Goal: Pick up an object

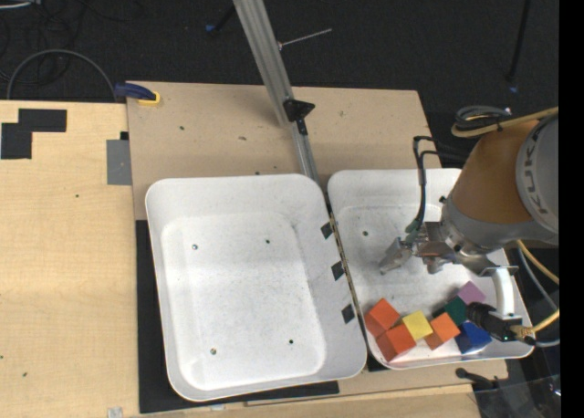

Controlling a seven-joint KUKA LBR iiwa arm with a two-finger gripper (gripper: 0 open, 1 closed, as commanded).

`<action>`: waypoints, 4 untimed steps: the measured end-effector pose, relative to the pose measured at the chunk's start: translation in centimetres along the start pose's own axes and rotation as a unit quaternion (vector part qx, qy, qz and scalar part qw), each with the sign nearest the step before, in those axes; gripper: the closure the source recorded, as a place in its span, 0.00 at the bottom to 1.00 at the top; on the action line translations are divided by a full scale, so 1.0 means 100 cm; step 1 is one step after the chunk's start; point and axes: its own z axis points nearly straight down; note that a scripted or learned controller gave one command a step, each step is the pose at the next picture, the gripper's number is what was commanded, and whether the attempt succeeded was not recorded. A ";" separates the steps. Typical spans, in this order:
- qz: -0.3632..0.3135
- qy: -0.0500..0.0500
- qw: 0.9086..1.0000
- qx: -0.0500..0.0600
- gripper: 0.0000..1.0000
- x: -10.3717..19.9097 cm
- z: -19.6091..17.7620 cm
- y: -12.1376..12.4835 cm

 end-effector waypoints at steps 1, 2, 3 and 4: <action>0.002 0.001 1.000 0.002 0.00 0.000 0.003 0.000; -0.001 -0.001 1.000 -0.003 0.00 -0.026 -0.169 0.050; -0.002 0.001 1.000 0.004 0.00 0.000 -0.104 0.071; -0.004 0.002 1.000 0.003 0.00 0.084 -0.042 0.123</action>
